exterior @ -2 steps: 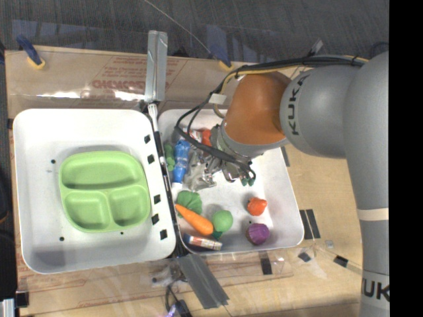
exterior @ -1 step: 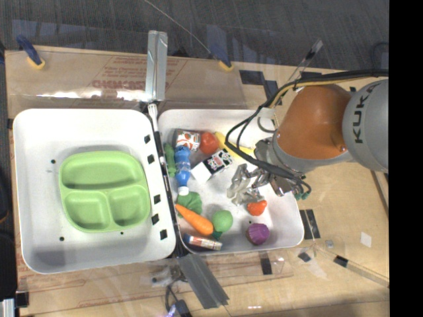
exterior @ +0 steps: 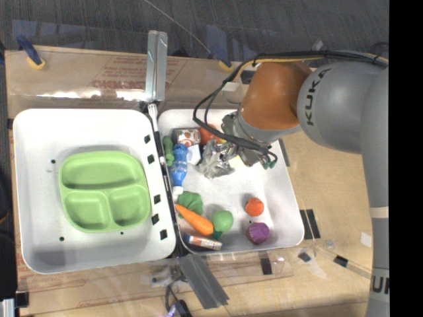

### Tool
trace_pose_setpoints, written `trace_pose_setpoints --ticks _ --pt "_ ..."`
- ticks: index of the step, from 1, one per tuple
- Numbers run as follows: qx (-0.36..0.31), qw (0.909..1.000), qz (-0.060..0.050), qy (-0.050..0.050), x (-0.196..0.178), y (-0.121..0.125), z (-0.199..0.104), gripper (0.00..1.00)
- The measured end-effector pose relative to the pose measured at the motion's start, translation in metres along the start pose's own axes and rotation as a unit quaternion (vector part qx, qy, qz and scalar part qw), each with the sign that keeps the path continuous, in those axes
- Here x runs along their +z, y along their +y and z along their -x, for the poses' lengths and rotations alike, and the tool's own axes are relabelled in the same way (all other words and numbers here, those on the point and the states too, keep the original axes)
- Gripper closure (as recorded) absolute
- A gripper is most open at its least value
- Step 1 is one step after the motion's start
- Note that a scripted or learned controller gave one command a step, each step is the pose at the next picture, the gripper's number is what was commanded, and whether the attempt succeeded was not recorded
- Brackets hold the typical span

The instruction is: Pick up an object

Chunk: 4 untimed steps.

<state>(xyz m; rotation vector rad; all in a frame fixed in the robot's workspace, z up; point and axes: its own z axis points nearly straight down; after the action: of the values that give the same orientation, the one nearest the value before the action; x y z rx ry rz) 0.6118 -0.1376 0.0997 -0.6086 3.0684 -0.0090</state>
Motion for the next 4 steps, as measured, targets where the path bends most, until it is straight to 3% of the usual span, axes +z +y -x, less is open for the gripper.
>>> trace_pose_setpoints --ticks 1,2,3,4 --pt "0.017 0.9998 0.004 0.005 0.007 0.017 0.015 0.0" --pt "-0.079 0.9968 0.005 0.006 0.008 0.033 -0.02 0.0" --pt "-0.201 0.9796 0.005 0.005 0.006 0.068 -0.067 0.0" --pt "-0.117 0.9931 0.005 0.004 0.007 0.051 -0.022 0.0"
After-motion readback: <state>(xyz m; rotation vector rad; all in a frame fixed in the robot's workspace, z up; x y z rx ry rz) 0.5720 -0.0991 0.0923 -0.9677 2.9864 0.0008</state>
